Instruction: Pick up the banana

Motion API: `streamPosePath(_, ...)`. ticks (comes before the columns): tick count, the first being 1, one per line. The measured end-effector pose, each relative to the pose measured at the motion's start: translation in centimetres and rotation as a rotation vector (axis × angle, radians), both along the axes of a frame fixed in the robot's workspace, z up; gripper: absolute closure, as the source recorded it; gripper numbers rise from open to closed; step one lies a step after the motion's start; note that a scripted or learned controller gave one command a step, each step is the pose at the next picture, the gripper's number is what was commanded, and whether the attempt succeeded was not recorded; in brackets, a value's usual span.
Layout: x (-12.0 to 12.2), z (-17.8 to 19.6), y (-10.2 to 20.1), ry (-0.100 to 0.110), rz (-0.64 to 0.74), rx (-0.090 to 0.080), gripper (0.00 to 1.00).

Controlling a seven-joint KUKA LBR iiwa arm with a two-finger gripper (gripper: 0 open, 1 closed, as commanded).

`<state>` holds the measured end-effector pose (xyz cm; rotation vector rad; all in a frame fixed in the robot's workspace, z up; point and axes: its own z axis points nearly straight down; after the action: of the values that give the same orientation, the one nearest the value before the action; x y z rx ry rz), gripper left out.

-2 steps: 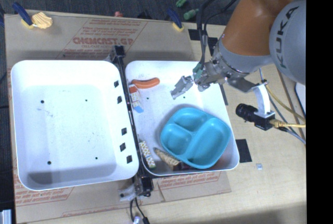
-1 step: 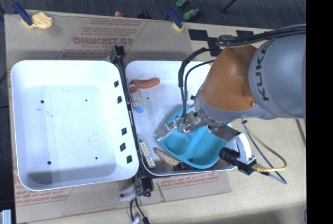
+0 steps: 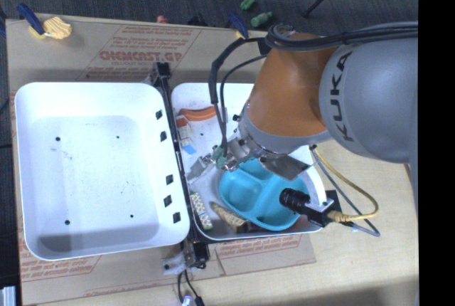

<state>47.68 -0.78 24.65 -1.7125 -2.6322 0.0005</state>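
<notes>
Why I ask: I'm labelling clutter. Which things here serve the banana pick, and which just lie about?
Job: pincer, low in the right bin; tan curved piece beside the blue dish, possibly the banana.
Lying about: blue dish; orange-lidded item; left bin; green bits on the floor.

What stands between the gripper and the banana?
The gripper hangs low in the right bin, right beside a blue dish. A brownish-yellow thing peeks out at the dish's lower left edge; it may be the banana, but I cannot tell. If so, the dish partly covers it.
</notes>
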Motion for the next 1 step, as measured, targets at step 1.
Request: streamPosePath(1, -0.04, 8.79, 3.77, 0.001, -0.658, -0.002, 0.00)
